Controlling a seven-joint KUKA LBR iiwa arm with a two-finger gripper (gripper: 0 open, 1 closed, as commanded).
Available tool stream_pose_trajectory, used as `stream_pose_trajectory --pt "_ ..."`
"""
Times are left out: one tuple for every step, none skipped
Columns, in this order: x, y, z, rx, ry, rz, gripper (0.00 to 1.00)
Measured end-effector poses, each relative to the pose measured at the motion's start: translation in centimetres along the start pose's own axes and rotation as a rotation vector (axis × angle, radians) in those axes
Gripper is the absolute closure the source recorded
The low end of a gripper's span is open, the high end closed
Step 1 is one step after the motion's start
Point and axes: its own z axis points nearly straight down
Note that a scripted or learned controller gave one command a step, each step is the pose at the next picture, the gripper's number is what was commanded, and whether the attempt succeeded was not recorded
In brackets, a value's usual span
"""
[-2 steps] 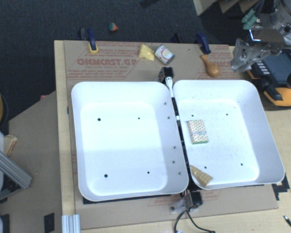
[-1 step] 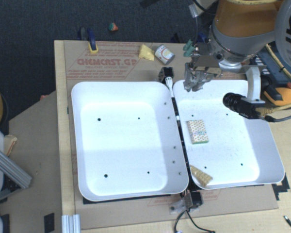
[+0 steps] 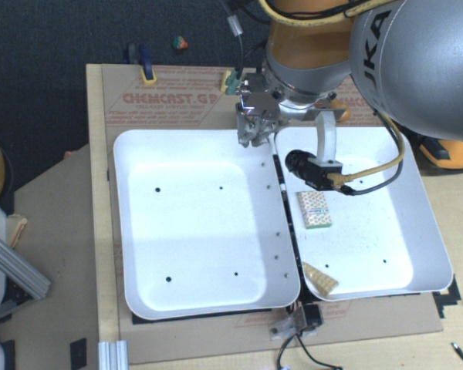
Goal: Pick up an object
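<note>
Arm is reaching in from the right, its grey and orange bulk filling the upper right of the camera view. Gripper (image 3: 256, 129) is hanging over the far end of the seam between the two bins, just above the rim of the left bin (image 3: 131, 206), which is lying bare apart from its small dark dots. Whether it is gripping anything cannot be judged from this angle, since the metal tips are reading as one dark cluster against the bin rim. Nothing is showing beneath or between them. Candidate objects are both sitting in the right bin (image 3: 417, 230): a small patterned green-and-white packet (image 3: 315, 209) is lying flat near the dividing wall, just below a black fitting (image 3: 309, 168) with its tan cable, and a tan wedge-shaped piece (image 3: 321, 279) is resting at the near edge of that bin. Both are lying well apart from the gripper, on the bin floor. Judging from this, the pick is not yet accomplished: no object is leaving the bins, and the approach, descent, closing and lift are all remaining. The packet looks the nearer target; the gripper would be needing to shift toward the near side and into the right bin first.
</note>
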Motion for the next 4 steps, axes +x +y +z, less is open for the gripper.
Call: stream_pose_trajectory --pt "-4.7 0.4 -5.7 -0.008 -0.001 0.006 1.0" --pt "3.5 -0.6 2.5 0.005 0.0 -0.002 1.0" --pt "7.8 -1.2 -12.4 -0.018 0.005 -0.002 1.0" --pt "9.7 -5.1 -1.9 0.01 -0.004 0.001 1.0"
